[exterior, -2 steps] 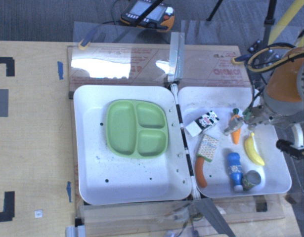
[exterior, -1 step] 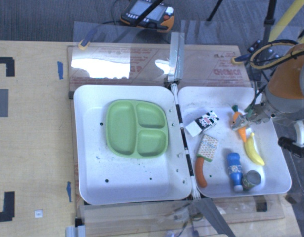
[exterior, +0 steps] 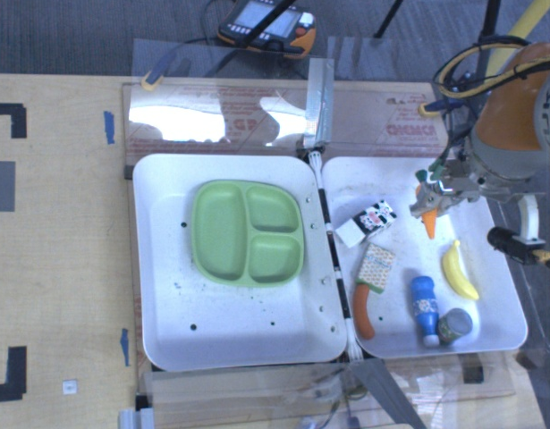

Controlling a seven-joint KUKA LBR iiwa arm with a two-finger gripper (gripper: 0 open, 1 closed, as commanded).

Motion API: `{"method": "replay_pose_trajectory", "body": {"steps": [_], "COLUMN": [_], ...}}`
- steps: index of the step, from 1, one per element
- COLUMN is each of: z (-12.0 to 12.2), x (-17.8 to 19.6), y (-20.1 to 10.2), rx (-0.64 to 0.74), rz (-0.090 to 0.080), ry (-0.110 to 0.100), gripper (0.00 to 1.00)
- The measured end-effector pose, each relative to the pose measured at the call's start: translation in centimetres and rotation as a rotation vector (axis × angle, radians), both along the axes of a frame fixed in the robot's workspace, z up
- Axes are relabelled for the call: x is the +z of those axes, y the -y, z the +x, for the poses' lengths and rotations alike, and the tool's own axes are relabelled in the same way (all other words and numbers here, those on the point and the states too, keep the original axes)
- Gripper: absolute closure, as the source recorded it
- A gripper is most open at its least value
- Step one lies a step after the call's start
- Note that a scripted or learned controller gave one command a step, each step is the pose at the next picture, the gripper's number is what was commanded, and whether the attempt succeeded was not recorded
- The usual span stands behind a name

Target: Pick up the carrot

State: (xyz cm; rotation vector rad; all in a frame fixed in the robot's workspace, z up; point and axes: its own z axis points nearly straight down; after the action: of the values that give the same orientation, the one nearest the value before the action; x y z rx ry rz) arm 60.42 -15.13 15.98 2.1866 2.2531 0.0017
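Observation:
The carrot (exterior: 429, 223) is a small orange cone with a bit of green at its top, in the upper right part of the right bin (exterior: 511, 329). My gripper (exterior: 433, 200) is directly over it, reaching in from the right. The fingers are closed around the carrot's upper part, and its orange tip pokes out below them, pointing down. The gripper body hides the carrot's top half. I cannot tell whether the carrot is lifted off the bin floor.
The right bin also holds a banana (exterior: 459, 271), a blue bottle (exterior: 424, 307), a small can (exterior: 453, 326), a red-orange sausage-shaped piece (exterior: 363, 309), a patterned packet (exterior: 376, 266) and a black-and-white box (exterior: 375, 216). A green divided plate (exterior: 248, 232) lies in the left bin (exterior: 158, 311).

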Motion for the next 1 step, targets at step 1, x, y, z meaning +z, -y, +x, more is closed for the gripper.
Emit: {"method": "replay_pose_trajectory", "body": {"steps": [1], "z": [0.0], "x": [0.01], "y": [0.0], "rx": [0.0], "rz": [0.0], "ry": [0.0], "gripper": [0.0]}}
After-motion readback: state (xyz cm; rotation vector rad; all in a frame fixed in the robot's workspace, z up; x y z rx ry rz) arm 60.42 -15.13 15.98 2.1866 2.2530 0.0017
